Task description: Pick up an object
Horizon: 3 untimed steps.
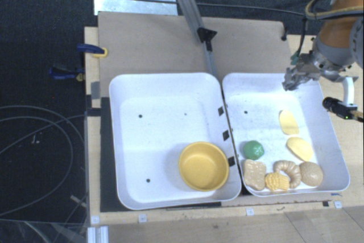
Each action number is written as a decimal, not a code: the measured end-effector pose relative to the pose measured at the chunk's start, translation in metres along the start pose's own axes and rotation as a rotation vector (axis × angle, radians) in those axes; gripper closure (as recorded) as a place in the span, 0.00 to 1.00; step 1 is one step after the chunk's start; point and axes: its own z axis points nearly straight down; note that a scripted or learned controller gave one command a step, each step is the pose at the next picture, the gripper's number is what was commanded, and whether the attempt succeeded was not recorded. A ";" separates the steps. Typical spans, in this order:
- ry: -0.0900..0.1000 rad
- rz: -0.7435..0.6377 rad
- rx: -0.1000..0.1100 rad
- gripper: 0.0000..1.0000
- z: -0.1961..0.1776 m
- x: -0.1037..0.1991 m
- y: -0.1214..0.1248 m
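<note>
Seven small food pieces sit low in the right bin (pixel 318 101); nearest is the pale yellow slice (pixel 288 122). Gripper (pixel 292 81) hovers over that bin's top edge, grip state I can't tell. I'd descend straight onto the isolated slice, avoiding the cluster.

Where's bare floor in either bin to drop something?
Left bin: bare all around the yellow bowl in its near right corner. Right bin: far left part bare, beneath the gripper; crowded along the near edge, from green piece to corn.
</note>
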 end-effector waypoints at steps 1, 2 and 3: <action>0.000 -0.004 -0.001 1.00 -0.054 -0.008 0.009; 0.001 -0.005 0.002 1.00 -0.081 -0.008 0.011; 0.004 -0.008 0.007 1.00 -0.073 0.050 -0.005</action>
